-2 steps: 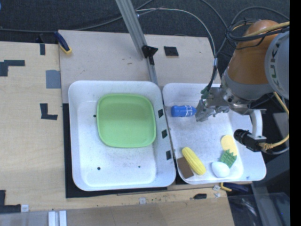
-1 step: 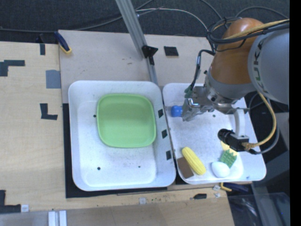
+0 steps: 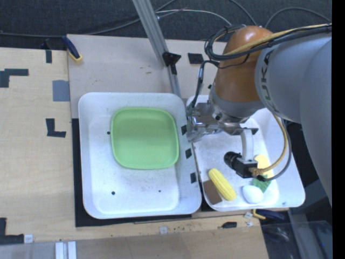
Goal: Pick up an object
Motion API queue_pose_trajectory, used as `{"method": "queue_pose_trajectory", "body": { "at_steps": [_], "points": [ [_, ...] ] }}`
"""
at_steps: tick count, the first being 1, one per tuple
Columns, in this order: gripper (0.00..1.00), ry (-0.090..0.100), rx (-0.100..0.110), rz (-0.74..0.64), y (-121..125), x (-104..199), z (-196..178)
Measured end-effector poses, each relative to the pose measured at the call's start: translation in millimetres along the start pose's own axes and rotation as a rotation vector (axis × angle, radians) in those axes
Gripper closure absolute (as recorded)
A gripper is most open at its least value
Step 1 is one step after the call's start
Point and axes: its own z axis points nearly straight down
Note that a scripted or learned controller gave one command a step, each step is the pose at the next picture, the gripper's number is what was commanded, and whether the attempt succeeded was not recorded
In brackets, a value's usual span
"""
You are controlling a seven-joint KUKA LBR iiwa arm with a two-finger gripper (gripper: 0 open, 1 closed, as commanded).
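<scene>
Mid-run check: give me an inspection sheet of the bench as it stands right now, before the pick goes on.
Surface: two white bins side by side, left bin and right bin, on a wooden bench.
Job's things: green plate lies flat in the left bin; corn cob, white egg-shaped item, green piece and brown flat piece cluster at the right bin's near end.
Clutter: a few dark specks on the left bin's floor.
Grippers: tool hangs over the right bin's far left part, beside the divide; grasp not visible.
Cables: dark cables loop on the floor behind the bench.
Surroundings: black tape marks, metal pole, blue-and-yellow clamp.
</scene>
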Motion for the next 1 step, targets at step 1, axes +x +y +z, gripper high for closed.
{"method": "queue_pose_trajectory", "body": {
  "at_steps": [1],
  "points": [
    [1.00,0.000,-0.001,0.000,-0.2,57.5,-4.6]
  ]
}}
